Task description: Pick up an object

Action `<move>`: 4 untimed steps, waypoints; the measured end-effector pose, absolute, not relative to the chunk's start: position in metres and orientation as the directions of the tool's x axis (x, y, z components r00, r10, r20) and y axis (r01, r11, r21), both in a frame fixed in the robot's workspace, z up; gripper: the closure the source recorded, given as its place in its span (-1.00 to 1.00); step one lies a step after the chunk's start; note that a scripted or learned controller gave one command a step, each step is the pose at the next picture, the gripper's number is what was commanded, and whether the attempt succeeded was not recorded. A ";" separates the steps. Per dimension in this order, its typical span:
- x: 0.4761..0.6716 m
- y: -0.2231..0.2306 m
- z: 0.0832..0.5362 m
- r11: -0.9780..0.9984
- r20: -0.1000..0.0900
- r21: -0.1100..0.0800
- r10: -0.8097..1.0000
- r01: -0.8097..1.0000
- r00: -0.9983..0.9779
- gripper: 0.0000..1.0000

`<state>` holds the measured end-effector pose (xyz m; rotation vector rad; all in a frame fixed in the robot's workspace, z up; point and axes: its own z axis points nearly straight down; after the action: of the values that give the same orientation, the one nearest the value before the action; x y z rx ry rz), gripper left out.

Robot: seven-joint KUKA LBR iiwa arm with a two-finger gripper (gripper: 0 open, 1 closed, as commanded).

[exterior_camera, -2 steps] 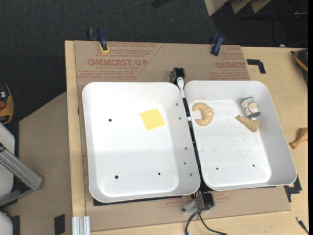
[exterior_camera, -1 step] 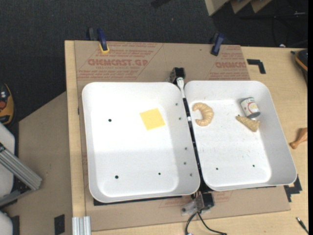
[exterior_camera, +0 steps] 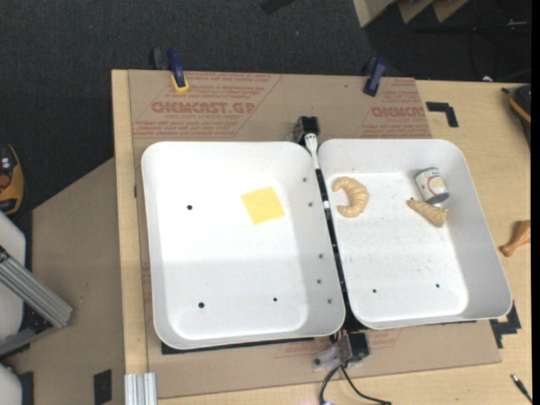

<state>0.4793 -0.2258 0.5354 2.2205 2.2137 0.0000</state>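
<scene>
From the overhead camera I see a flat yellow square [exterior_camera: 262, 205] lying in the left bin [exterior_camera: 169, 251], up toward its far right. In the right bin [exterior_camera: 472, 260] a tan crescent-shaped piece [exterior_camera: 351, 196] sits by the left wall. A small grey can [exterior_camera: 430, 184] is near the far right corner, just beside a tan wedge [exterior_camera: 429, 213].

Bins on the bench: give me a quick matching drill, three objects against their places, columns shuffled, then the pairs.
1. flat yellow square sheet
2. curved tan croissant-shaped piece
3. small grey and white can with a red patch

A. right bin, upper right corner
B. left bin, upper middle
C. right bin, upper left, near the divider

Pairs: 1-B, 2-C, 3-A
</scene>
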 end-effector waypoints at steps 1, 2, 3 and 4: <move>0.480 -0.224 0.536 0.000 -0.004 0.004 1.000 1.000 0.000 -1.00; 0.481 -0.156 0.355 0.006 0.007 -0.017 1.000 1.000 -0.005 -1.00; 0.483 -0.161 0.375 0.001 -0.003 0.005 1.000 1.000 -0.001 1.00; 0.480 -0.179 0.510 0.000 -0.007 0.017 1.000 1.000 0.000 1.00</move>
<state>0.4796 -0.1793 0.5101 2.2091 2.2093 0.0113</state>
